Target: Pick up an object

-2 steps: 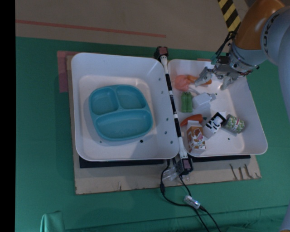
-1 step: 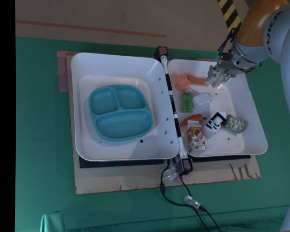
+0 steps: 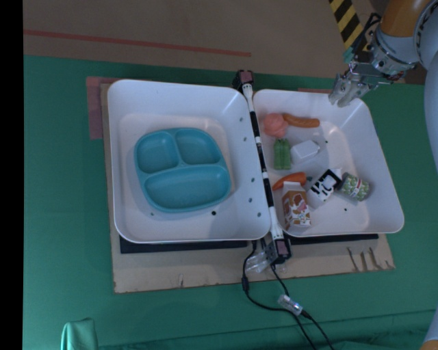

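My gripper (image 3: 342, 97) hangs above the far right corner of the right bin (image 3: 380, 179), its fingers pointing down, close together and with nothing between them. In that bin lie a pink round toy (image 3: 275, 124), an orange sausage-like piece (image 3: 302, 122), a green vegetable (image 3: 282, 153), a white block (image 3: 305, 150), an orange carrot (image 3: 290, 180), a juice carton (image 3: 295, 209), a black-and-white cow-patterned carton (image 3: 324, 186) and a green can (image 3: 355, 186). The gripper is apart from all of them, up and to the right of the sausage piece.
The left bin (image 3: 130, 102) holds a teal divided plate (image 3: 181, 169). A black-and-white bar (image 3: 260, 157) runs between the bins. Cables (image 3: 287, 304) trail across the green bench in front. A yellow-black striped marking (image 3: 345, 17) lies at the back right.
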